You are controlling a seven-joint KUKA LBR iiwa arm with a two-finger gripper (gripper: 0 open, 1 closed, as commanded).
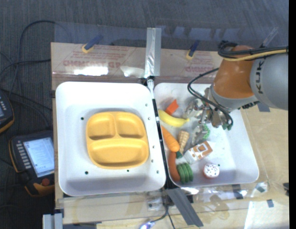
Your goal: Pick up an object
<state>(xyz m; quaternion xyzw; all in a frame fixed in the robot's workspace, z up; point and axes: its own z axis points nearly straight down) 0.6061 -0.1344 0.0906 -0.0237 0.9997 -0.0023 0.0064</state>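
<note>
My gripper [201, 119] is down in the right bin [243, 149], low over the clutter near the bin's far-left part, metal parts and dark cables bunched below the orange band. Whether it's spread or pressed together, I cannot tell from up here; nothing shows clearly held.

Right bin is smooth white plastic, shallow, rounded corners. Along its left edge runs the toy food: a curved yellow banana [172, 119], glossy, lying slantwise; beside it at the far side a small orange-red wedge [172, 107]. Nearer, a tapered orange carrot [169, 140] hugs the left wall, and a pale ridged corn cob [184, 140] sits just beside it. At the near-left corner, a second orange piece [173, 165] and a green ribbed vegetable [185, 172] touch each other. Toward the near edge, a boxy white-and-orange carton [199, 151] lies tilted, and a small rounded white-and-red dotted piece [211, 171] rests near it.

Left bin [71, 99] carries a yellow divided plate [117, 139], matte, three compartments, sitting about its middle
</note>
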